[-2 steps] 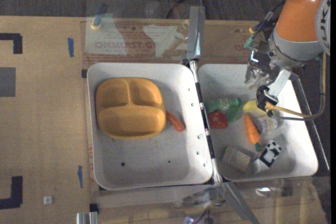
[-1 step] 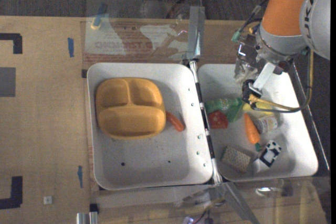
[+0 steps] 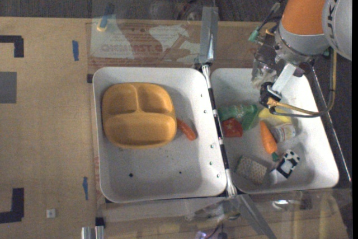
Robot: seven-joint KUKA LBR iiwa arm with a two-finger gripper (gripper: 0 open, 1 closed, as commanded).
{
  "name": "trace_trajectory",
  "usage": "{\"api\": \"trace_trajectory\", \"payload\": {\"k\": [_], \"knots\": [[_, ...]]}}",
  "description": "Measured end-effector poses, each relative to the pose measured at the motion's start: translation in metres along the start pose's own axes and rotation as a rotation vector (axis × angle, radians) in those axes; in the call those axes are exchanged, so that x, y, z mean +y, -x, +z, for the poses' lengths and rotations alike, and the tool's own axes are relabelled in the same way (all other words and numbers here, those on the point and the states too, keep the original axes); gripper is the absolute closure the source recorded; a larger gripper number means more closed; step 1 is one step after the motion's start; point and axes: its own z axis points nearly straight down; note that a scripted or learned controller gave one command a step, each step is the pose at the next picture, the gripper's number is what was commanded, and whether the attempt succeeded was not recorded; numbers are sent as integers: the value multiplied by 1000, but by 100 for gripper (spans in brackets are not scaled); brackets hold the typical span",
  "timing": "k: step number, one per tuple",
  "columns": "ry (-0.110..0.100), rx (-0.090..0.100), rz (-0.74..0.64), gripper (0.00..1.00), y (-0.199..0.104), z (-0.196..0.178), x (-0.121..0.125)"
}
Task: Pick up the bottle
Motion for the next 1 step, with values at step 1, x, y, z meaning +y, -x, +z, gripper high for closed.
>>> {"api": "trace_trajectory", "payload": {"k": [1], "knots": [[-4,0,-22,100,30,10,-39]]}}
